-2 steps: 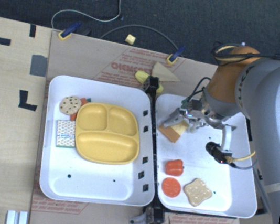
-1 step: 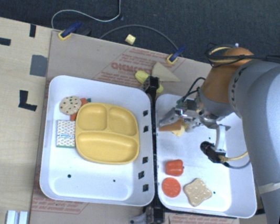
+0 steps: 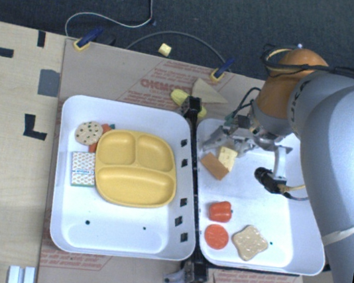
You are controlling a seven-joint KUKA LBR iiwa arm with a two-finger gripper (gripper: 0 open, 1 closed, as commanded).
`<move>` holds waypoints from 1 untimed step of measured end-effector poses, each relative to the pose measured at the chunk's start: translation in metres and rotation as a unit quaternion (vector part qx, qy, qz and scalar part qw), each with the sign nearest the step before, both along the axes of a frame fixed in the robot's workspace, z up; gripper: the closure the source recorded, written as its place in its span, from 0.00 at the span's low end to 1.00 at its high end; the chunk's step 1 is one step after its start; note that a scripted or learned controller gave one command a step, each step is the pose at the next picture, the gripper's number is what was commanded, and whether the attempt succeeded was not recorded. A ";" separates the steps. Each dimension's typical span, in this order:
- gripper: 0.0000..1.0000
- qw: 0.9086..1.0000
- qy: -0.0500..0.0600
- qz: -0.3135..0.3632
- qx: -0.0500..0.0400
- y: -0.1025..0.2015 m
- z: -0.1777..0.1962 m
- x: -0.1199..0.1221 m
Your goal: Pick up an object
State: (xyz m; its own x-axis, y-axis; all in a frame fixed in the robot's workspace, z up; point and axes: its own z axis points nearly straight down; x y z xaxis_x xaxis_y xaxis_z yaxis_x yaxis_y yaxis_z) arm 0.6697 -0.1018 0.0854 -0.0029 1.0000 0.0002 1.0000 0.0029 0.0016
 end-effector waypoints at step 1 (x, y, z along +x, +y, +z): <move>0.00 1.000 0.000 -0.001 0.000 -0.009 0.000 0.000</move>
State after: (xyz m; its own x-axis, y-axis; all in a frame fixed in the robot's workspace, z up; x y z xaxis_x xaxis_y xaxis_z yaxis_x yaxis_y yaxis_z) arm 0.6692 -0.1109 0.0858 -0.0019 1.0000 -0.0004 1.0000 0.0019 0.0024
